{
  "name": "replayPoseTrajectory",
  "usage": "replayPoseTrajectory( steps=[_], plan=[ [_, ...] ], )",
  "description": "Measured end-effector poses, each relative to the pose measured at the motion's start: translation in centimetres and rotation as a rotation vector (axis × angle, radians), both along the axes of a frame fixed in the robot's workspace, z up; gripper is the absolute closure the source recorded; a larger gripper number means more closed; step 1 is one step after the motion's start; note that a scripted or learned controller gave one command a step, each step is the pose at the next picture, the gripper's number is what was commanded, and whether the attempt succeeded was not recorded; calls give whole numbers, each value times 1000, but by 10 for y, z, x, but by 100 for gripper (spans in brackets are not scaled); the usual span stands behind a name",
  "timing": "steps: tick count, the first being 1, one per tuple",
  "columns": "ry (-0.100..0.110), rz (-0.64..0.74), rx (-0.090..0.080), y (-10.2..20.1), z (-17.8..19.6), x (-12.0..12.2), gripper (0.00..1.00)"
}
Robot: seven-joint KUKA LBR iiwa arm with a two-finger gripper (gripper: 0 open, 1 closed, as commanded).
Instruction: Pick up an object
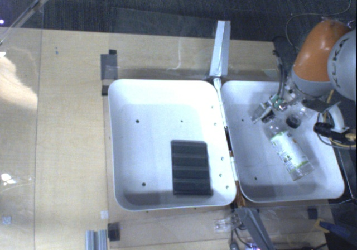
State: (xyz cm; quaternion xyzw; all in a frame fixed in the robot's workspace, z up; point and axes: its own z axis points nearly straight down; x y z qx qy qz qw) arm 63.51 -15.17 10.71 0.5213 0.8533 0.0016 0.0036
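**Clear bottle lies in the right bin, gripper low beside its cap end**

A clear plastic bottle point(289, 154) lies on its side on the floor of the right bin point(248, 179). Its dark cap end points up and toward the arm, and its labelled body runs down toward the bin's near right corner. The bottle sits in the right half of this bin, apart from the walls.

The gripper point(271, 107) is down inside the same bin, just up and left of the bottle's cap end. Its metal parts are small and cluttered from this angle, so how far its fingers stand apart cannot be told. Nothing can be made out between them. The bottle rests on the bin floor.

Above the gripper, the arm's orange band point(317, 48) and grey wrist reach in from the right, over the bin's far right corner. Cables trail along the right side of the bin.

The left bin point(128, 131) touches the right bin along their shared edge. In it lies a black ribbed block point(190, 167), flat on the floor near the front wall, toward the bin's right side.

Both bins sit on a light wooden bench point(61, 148).
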Motion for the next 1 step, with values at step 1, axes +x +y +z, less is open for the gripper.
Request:
replayPoseTrajectory(
  steps=[1],
  plan=[
    [-3,33,-1,-9,-19,15,0]
  ],
)
